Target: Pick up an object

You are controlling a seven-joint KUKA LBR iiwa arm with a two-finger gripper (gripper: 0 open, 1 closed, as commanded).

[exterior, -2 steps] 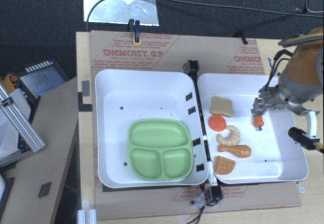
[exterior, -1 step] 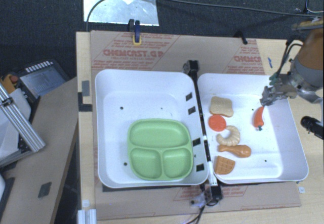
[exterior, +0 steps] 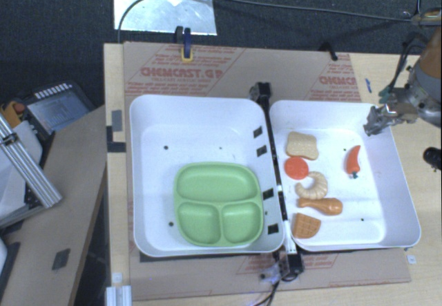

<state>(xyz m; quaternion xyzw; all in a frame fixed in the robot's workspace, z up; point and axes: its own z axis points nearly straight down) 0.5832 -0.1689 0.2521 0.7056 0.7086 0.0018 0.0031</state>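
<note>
The right bin (exterior: 395,180) holds several toy foods: a beige bread slice (exterior: 302,145), a red tomato slice (exterior: 297,168), a pale shrimp (exterior: 315,186), an orange drumstick (exterior: 322,206), a waffle-like wedge (exterior: 306,226) and a red chili pepper (exterior: 353,159). My gripper (exterior: 376,121) hangs over the bin's far right rim, up and to the right of the chili. Nothing shows between its fingers.
The left bin (exterior: 152,132) holds a green divided plate (exterior: 217,202). Black clips run along the seam between the bins (exterior: 264,153). A cardboard sheet (exterior: 228,70) lies under both bins. A cable (exterior: 311,11) crosses the back.
</note>
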